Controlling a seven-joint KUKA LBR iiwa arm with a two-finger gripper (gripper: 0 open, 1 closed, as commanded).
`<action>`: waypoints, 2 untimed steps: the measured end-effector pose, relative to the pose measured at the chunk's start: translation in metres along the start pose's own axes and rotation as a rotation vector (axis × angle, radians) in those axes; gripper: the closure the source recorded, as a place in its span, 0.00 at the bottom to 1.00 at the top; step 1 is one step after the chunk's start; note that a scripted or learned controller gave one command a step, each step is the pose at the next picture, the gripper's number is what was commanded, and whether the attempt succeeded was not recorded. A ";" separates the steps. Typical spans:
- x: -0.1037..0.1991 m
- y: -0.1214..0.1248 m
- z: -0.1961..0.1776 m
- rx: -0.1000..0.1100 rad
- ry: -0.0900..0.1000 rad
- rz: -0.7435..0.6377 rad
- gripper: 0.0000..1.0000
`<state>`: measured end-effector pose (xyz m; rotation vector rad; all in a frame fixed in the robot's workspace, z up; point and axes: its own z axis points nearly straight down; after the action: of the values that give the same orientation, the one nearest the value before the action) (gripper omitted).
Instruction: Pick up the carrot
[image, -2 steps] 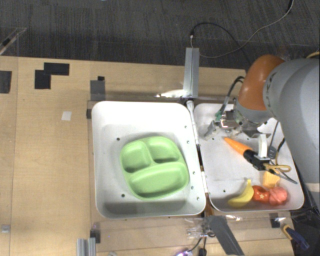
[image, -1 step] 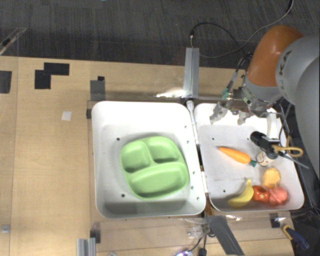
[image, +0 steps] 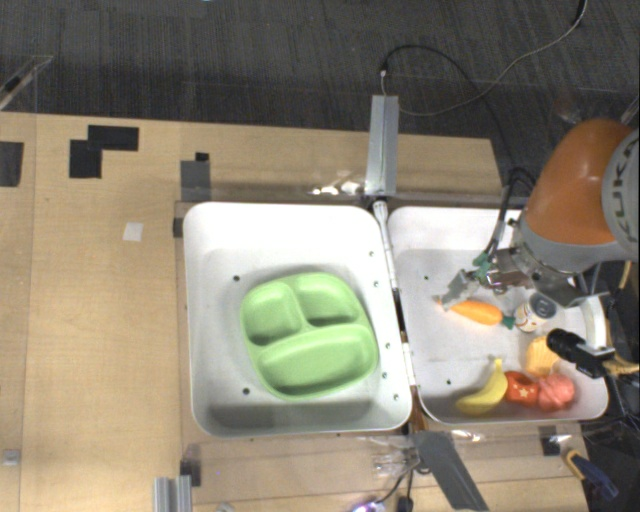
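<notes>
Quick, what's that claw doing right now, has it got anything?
Claw: right above the carrot in the right bin; whether it grips anything cannot be told.

A light brown wooden bench (image: 100, 330) holds two shallow white plastic bins side by side. The left bin (image: 210, 330) and the right bin (image: 420, 260) touch in the middle. Black square marks (image: 100, 148) sit at the far left.

place: robot lab | signs: wooden desk (image: 90, 330), two white bins (image: 215, 300), loose cables (image: 470, 70), grey carpet (image: 200, 50)
</notes>
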<state>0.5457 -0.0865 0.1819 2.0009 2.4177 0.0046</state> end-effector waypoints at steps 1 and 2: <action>-0.046 -0.001 0.092 -0.011 -0.005 0.023 0.00; -0.044 0.002 0.080 -0.016 -0.004 0.022 1.00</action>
<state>0.5559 -0.1297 0.1023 2.0181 2.3857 0.0195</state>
